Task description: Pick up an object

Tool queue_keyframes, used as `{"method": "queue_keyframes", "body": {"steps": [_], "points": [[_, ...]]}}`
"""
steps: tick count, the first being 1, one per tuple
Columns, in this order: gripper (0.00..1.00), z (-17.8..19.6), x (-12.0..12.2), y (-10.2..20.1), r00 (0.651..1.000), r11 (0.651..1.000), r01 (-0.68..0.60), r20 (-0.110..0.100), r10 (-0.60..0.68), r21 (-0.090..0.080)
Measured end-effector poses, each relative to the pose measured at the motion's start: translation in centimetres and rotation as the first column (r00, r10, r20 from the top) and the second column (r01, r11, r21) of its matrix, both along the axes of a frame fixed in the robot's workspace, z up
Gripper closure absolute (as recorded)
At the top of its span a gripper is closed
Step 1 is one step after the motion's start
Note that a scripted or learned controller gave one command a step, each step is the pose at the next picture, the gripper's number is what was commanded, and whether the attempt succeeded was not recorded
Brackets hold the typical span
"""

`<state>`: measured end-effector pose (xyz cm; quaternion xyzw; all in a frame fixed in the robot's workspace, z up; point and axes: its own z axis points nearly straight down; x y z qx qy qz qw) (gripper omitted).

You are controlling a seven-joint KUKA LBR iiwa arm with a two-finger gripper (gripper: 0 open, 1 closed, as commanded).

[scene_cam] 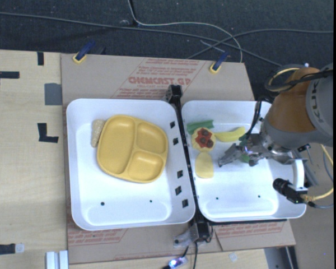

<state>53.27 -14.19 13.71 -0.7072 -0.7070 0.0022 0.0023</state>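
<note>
Tan item point(96, 132) partly hidden under yellow plate point(132, 148); identity indeterminate. Arm point(302, 114) cut off at right edge. Gripper point(228, 157) fingertips too small to resolve.

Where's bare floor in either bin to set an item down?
Left bin: a wide bare strip along the near wall, below the yellow divided plate. Right bin: bare floor near the front wall, below the gripper. Crowded: the right bin's far-left corner, with the green piece, red piece, banana and pale yellow piece.
</note>
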Motion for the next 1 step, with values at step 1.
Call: {"method": "queue_keyframes", "body": {"steps": [1], "points": [[0.00,-5.28,-0.03,0.04,1.000,1.000,-0.002,0.005,0.002,-0.002]]}}
